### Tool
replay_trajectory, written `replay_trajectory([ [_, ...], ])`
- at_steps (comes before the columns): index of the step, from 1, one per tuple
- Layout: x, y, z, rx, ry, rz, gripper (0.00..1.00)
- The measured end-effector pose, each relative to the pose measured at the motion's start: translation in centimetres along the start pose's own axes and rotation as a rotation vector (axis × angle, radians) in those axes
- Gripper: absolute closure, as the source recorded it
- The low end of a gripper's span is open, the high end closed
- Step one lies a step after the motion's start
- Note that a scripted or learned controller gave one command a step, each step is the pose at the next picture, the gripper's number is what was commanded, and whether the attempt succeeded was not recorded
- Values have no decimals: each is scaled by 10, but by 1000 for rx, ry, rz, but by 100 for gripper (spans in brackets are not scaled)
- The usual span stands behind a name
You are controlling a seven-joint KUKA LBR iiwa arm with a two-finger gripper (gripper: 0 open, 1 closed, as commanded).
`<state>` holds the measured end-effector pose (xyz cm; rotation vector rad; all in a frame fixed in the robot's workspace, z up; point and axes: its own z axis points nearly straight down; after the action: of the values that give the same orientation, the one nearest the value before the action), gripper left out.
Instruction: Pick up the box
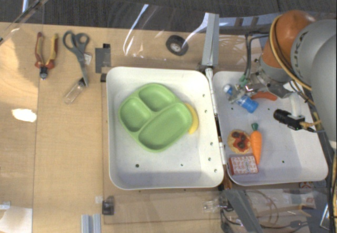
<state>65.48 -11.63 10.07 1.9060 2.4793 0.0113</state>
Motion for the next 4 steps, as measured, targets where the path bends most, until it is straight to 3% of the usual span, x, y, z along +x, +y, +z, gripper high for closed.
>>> replay_trajectory([
  [1, 98, 37, -90, 5, 6, -255, 100],
  [2, -6, -44, -33, 8, 6, -312, 100],
  [3, 42, 18, -86, 7, 6, -170, 100],
  [4, 101, -15, -87, 7, 7, -219, 100],
])
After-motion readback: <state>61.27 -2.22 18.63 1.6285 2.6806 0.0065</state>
